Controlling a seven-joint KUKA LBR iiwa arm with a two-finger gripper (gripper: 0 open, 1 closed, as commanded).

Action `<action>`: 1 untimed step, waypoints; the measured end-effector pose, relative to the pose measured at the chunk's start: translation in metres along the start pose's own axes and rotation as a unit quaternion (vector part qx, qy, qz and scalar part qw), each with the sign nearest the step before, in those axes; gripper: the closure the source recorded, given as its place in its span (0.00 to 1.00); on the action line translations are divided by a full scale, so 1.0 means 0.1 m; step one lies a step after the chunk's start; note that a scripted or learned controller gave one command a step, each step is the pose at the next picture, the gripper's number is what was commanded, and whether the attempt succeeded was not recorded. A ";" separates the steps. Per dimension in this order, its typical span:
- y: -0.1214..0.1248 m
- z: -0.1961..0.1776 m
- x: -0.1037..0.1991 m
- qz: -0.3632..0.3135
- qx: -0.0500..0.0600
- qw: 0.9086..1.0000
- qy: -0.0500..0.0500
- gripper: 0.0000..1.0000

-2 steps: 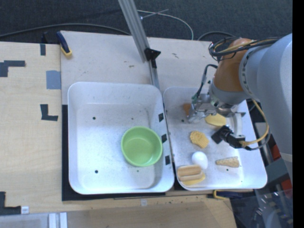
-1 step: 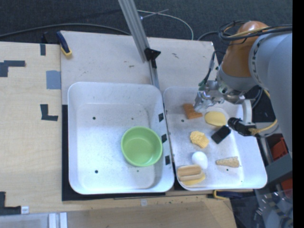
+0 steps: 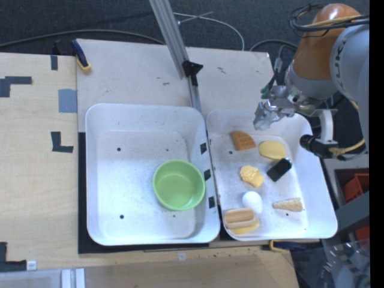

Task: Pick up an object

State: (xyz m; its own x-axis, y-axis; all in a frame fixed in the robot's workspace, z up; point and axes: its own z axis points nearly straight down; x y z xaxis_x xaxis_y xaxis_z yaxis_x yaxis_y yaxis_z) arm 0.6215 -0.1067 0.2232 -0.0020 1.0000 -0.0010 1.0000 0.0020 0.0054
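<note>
Over the right bin's far edge: my gripper [image 3: 264, 122] hangs here with nothing between its fingers; whether they stand wide or narrow I cannot tell.
Progress: nothing is picked yet; choosing, descending, closing and lifting all remain, as I judge it.
Right bin [image 3: 318, 224]: holds every candidate.
Nearest candidates: orange waffle-like piece [image 3: 242, 140] and yellow oval piece [image 3: 272, 149], both just nearward of me.
Farther off: black block [image 3: 279, 169], corn piece [image 3: 251, 176], white egg [image 3: 252, 201], hot dog bun [image 3: 242, 219], wedge slice [image 3: 288, 206].
Left bin [image 3: 102, 161]: green bowl [image 3: 179, 185] near its front right corner.
</note>
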 end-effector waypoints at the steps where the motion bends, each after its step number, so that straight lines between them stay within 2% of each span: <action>1: 0.01 -0.19 0.01 0.000 0.002 1.000 0.000 1.00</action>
State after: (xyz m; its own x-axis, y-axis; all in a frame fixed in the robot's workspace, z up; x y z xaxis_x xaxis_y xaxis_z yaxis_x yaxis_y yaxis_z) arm 0.6220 -0.1062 0.2424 -0.0015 1.0000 0.0000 1.0000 0.0015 0.0011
